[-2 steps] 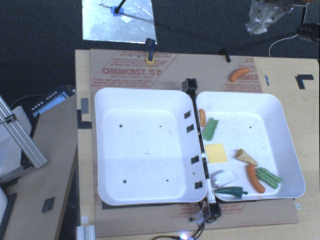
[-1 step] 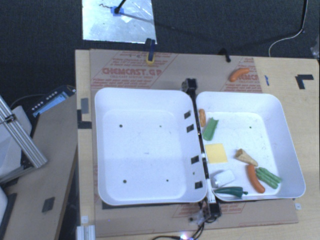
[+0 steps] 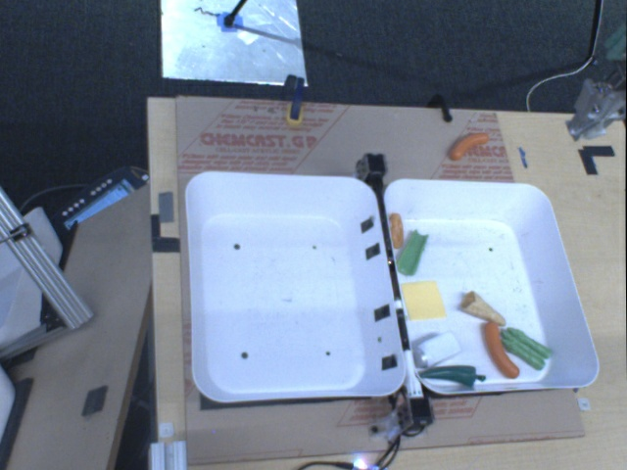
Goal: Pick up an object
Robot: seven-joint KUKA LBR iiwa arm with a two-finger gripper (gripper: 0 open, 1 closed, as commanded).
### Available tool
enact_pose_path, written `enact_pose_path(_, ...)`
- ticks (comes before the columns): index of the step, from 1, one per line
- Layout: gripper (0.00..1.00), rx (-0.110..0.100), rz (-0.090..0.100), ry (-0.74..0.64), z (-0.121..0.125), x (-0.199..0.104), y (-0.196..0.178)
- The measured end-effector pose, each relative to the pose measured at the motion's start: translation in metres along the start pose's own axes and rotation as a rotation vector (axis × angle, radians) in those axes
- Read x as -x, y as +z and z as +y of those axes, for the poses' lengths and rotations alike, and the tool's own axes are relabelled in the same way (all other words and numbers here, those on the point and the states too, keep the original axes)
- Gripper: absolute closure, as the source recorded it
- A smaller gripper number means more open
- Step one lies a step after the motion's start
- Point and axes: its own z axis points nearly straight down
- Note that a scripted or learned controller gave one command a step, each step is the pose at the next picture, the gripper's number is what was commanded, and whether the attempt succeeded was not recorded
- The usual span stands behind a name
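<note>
The right bin [image 3: 549,228] holds several toy foods. A small orange sausage [image 3: 397,230] lies against its left wall beside a green pickle [image 3: 412,252]. A yellow cheese square [image 3: 424,300] sits below them, with a white block [image 3: 437,349] and a dark green pepper [image 3: 452,374] near the front left corner. A tan wedge [image 3: 483,308], an orange carrot [image 3: 500,350] and a green bean pod [image 3: 526,347] lie toward the front right. Part of the arm's hardware [image 3: 596,108] shows at the far right edge, off the bins.
The left bin [image 3: 211,204] stands beside the right one, joined by a black clip strip [image 3: 384,282]. An orange sausage [image 3: 469,146] lies on the bench behind the right bin. A yellow and blue clamp [image 3: 294,102] sits at the bench's back edge.
</note>
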Motion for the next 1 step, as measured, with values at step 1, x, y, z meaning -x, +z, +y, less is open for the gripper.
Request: enact_pose_path(1,1.0,0.002,0.0,-0.002,-0.0121,-0.0347,0.0027)
